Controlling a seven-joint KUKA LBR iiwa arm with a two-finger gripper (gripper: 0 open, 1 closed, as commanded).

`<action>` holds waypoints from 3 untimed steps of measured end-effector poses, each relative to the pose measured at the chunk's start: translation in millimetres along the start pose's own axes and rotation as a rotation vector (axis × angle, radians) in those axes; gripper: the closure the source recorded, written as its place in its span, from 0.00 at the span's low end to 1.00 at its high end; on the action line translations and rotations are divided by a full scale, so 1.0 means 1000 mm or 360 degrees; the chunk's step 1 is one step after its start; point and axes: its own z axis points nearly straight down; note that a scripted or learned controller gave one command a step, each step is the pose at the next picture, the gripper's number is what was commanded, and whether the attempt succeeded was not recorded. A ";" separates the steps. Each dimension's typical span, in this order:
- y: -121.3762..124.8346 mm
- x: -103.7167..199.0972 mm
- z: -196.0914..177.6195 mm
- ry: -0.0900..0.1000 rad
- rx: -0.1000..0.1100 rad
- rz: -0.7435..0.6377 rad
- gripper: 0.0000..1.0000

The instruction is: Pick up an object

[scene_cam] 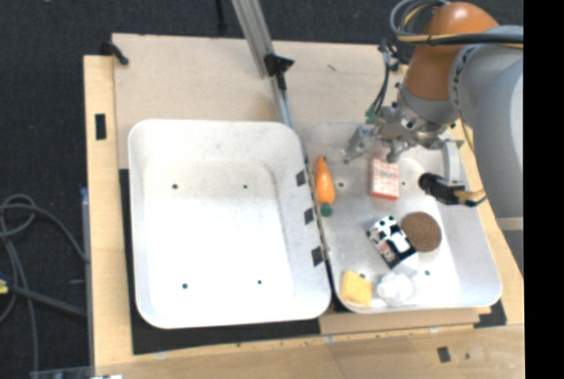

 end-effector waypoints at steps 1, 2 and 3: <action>0.002 0.000 -0.015 0.0001 -0.0013 0.0002 1.00; -0.003 -0.001 -0.062 0.0007 -0.0017 0.0001 1.00; -0.004 0.009 -0.119 0.0006 -0.0019 -0.0010 1.00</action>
